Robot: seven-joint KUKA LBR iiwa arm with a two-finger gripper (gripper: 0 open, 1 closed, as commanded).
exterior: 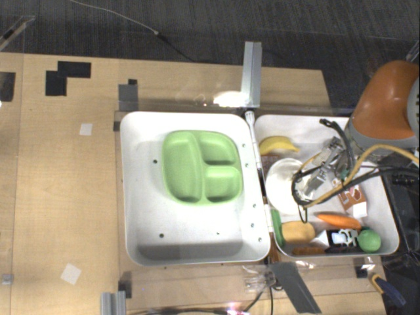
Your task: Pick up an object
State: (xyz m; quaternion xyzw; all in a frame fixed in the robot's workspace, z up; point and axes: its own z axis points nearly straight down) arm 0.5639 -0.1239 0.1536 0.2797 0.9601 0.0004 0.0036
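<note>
Crowded into the right-hand white bin (392,210): curved yellow banana (276,145) by the far wall, round white dish (283,177) just nearer, slim orange carrot (338,220) lying crosswise toward the near wall, tan potato-like lump (298,231) beside it, small green ball (369,240) in the near right corner.

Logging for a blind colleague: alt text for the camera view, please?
The gripper hangs over the right bin, above a white bowl among a banana, carrot and green ball. The left bin holds a green divided tray.
</note>
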